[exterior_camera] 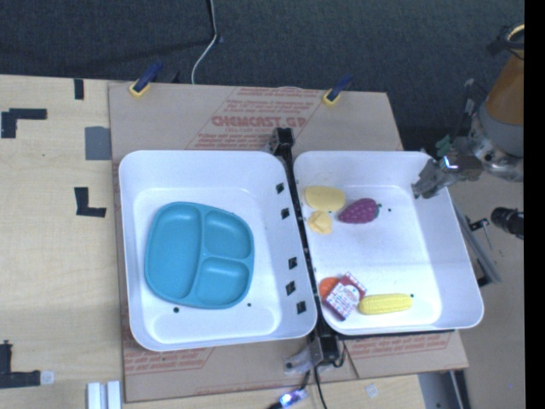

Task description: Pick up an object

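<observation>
The right bin (443, 254) holds a purple grape bunch (359, 210), a pale yellow piece (324, 198) with a smaller yellow bit (320, 221) below it, a yellow corn cob (385, 303) and a red-and-white packet (343, 298) lying over an orange item (328, 286). My gripper (433, 180) hangs over the bin's upper right rim, right of the grapes, with nothing visible between its fingers.
The left bin (136, 194) holds a blue divided plate (200, 255). Both bins rest on a cardboard sheet (255, 118) held by clamps at the back. The arm's orange-banded wrist (504, 100) stands at the far right.
</observation>
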Controlling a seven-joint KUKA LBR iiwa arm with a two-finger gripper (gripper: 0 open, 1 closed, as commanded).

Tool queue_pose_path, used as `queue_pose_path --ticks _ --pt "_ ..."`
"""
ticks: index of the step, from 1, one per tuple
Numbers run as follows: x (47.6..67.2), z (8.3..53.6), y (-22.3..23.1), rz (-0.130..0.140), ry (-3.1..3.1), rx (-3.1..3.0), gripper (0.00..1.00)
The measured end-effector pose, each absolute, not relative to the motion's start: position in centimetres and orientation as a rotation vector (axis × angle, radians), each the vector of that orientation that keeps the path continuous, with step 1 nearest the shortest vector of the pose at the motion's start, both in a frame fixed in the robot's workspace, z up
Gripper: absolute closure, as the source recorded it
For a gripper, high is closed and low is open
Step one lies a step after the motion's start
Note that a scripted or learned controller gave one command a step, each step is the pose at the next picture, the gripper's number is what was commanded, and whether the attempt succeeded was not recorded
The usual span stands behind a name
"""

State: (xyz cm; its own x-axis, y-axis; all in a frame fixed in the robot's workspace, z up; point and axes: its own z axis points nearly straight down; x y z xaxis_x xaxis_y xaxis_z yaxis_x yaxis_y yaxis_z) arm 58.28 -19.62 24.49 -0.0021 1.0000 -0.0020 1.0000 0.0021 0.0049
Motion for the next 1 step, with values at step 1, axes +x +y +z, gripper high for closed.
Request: queue_pose_path --ticks 1 --pt "58.85 25.11 -13.85 0.002 2.229 2.215 1.0"
